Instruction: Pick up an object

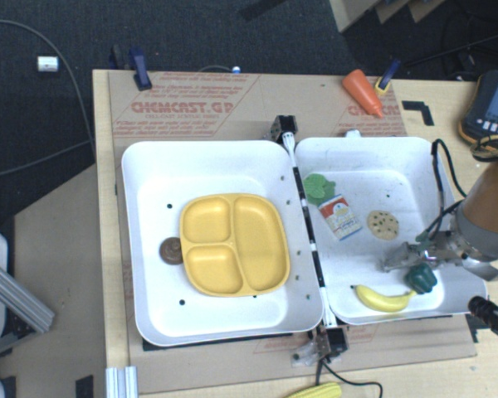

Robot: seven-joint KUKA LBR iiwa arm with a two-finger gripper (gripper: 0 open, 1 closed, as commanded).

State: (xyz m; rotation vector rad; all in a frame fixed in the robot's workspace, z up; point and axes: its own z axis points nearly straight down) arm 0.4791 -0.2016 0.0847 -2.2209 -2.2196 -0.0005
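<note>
Gripper [401,260] low in right bin [415,152], grip state unclear (fingers blurred); may nudge banana [383,298] aside.

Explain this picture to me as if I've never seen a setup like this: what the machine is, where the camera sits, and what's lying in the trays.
One camera looks down at a slant on a bench with two shallow white bins. The grey arm with an orange band is a robot reaching in from the right; its pincer sits low in the right bin, close to a dark green object. I cannot tell whether it grips anything. That bin also holds a banana, a cookie, a small red and white carton and a green piece. The left bin holds a yellow divided plate and a brown disc at its left edge.
</note>
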